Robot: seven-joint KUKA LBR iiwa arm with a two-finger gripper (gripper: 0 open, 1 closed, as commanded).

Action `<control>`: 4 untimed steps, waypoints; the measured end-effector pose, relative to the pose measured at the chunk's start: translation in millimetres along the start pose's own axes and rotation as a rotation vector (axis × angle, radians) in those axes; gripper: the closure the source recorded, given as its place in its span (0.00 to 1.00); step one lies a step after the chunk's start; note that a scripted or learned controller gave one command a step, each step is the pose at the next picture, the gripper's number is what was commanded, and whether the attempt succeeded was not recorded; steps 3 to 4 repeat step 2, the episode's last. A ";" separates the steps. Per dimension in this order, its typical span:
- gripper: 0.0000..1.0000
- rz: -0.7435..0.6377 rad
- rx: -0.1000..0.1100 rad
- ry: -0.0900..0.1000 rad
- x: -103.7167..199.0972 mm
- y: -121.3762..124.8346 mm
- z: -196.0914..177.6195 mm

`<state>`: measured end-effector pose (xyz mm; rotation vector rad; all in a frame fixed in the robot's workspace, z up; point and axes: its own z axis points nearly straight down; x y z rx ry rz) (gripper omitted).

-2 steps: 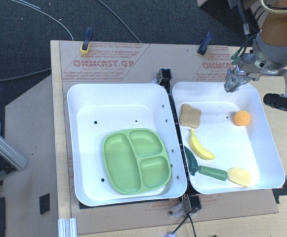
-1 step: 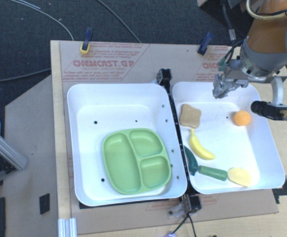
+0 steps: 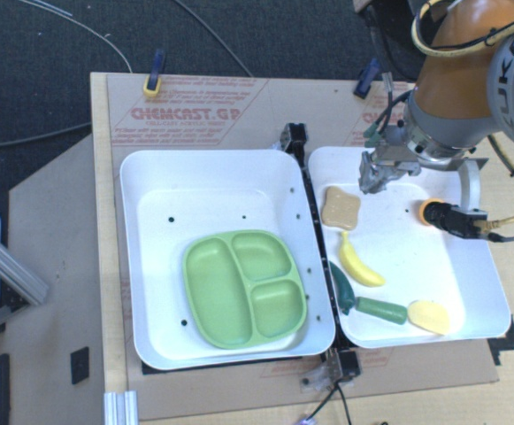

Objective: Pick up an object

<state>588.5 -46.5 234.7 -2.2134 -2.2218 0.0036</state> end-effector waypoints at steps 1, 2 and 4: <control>1.00 -0.002 -0.001 0.001 51.9 -17.2 -1.3; 1.00 -0.001 -0.001 0.000 92.2 -48.3 -6.3; 1.00 -0.001 -0.001 0.000 92.2 -48.3 -6.3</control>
